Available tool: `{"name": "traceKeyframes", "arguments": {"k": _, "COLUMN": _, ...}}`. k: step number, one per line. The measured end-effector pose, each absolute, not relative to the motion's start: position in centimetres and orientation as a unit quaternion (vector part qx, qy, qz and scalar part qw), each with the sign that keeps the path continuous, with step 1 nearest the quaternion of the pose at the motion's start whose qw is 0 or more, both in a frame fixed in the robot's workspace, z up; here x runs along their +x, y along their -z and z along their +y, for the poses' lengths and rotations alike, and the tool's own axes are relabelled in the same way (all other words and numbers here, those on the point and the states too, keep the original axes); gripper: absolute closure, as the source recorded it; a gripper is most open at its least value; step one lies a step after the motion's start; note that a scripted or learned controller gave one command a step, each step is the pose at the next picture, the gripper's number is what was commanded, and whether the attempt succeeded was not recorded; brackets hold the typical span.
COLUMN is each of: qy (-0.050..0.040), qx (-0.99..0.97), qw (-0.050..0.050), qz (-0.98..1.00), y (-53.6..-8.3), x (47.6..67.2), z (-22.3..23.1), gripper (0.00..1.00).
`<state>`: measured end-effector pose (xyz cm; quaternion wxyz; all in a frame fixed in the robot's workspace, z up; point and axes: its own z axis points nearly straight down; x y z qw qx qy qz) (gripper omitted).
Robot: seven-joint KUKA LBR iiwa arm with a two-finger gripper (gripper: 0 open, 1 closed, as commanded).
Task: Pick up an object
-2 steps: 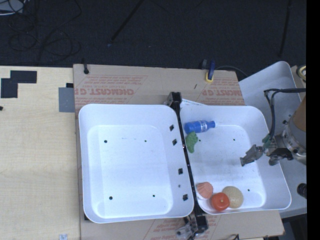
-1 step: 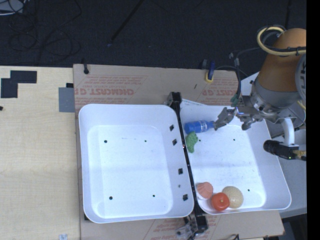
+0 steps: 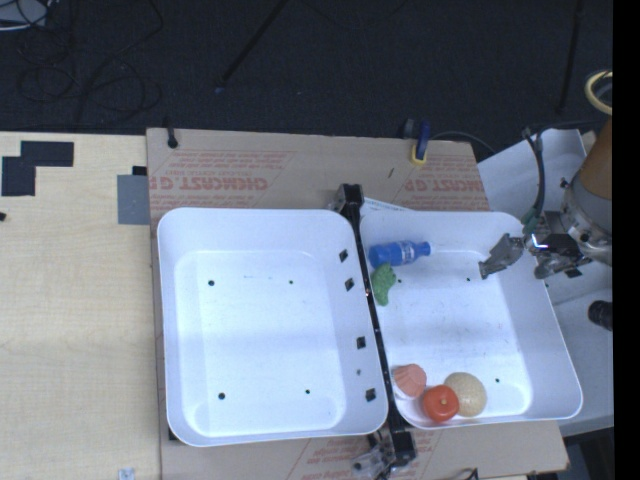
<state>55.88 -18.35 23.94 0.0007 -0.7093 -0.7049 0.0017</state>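
Observation:
The right bin (image 3: 540, 338) holds a blue bottle (image 3: 400, 253) lying on its side at the far left corner. A small green object (image 3: 383, 284) lies just below it against the divider. At the near edge sit a pink piece (image 3: 408, 378), a red round fruit (image 3: 440, 403) and a beige round object (image 3: 467, 392), close together. My gripper (image 3: 524, 256) hangs over the far right side of the right bin, open, with nothing between its fingers. It is well to the right of the bottle.
The left bin (image 3: 180, 268) sits beside the right one, with a black divider (image 3: 365, 298) between them. Both rest on a cardboard sheet (image 3: 250, 163). A blue and yellow clamp (image 3: 421, 142) stands at the sheet's far edge.

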Motion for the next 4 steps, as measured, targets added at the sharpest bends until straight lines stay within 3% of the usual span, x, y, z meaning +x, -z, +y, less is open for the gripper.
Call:
{"name": "traceKeyframes", "arguments": {"k": 1, "qy": -0.001, "qx": -0.708, "qw": 0.002, "qz": -0.706, "y": -24.9, "x": 56.0, "z": -18.2, "gripper": 1.0}}
{"name": "traceKeyframes", "arguments": {"k": 2, "qy": -0.0014, "qx": -0.706, "qw": 0.005, "qz": -0.708, "y": -24.3, "x": 48.4, "z": -12.3, "gripper": 1.0}}
{"name": "traceKeyframes", "arguments": {"k": 3, "qy": -0.0008, "qx": -0.705, "qw": 0.003, "qz": -0.709, "y": -24.5, "x": 47.5, "z": -3.2, "gripper": 1.0}}
{"name": "traceKeyframes", "arguments": {"k": 4, "qy": -0.0019, "qx": -0.707, "qw": 0.003, "qz": -0.707, "y": -25.5, "x": 47.6, "z": -3.6, "gripper": 1.0}}
